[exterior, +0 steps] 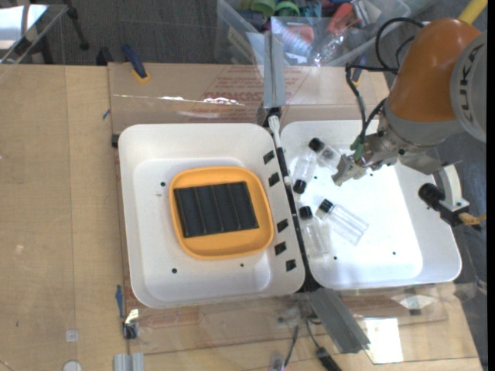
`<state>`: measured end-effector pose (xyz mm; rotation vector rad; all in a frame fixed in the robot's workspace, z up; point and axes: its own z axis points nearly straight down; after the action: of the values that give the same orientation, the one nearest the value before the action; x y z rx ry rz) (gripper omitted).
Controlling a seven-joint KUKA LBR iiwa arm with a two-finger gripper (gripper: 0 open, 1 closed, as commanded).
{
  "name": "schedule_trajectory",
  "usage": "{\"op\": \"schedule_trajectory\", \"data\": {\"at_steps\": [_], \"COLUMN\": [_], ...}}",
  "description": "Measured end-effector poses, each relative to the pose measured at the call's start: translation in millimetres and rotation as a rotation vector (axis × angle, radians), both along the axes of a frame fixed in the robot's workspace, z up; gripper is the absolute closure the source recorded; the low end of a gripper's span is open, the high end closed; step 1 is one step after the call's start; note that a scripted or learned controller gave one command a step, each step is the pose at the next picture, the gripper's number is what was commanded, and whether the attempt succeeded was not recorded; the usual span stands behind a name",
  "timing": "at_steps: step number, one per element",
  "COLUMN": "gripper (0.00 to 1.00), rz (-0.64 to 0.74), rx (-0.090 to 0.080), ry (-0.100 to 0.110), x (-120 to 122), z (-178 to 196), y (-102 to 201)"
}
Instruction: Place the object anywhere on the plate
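Reaching in from the right, hung over the right bin [402,265] with the hand [346,170] low near that bin's upper left part, close to the vials. Could not tell whether open or shut, nor whether anything was held; tip small and blurred. Saw four clear vials with black caps in the right bin: one [322,150] near the top, just beside the hand; one [304,172] against the divider; one [312,230] lower by the divider; one [343,218] lying at a slant toward the middle. Found the plate [221,211], orange with a dark ribbed centre, lying flat in the middle of the left bin [147,269], well apart from the vials and bearing none. Noted a clear tub [309,10] of coloured items beyond the bins, at the back of the surface [54,207].
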<state>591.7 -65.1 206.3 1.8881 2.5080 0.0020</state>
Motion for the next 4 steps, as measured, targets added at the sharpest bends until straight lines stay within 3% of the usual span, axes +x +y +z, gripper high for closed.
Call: {"op": "schedule_trajectory", "data": {"at_steps": [1, 2, 3, 4], "gripper": [1.00, 1.00, 1.00, 1.00], "rz": [0.192, 0.346, 0.354, 0.374], "rx": [-0.001, -0.001, -0.001, -0.002], "ry": [-0.001, -0.003, -0.002, -0.003], "x": [55.5, 75.8, 75.8, 75.9], "z": [-1.8, 14.9, 46.2, 53.0], "y": [19.6, 43.7, 48.8, 63.1]}}
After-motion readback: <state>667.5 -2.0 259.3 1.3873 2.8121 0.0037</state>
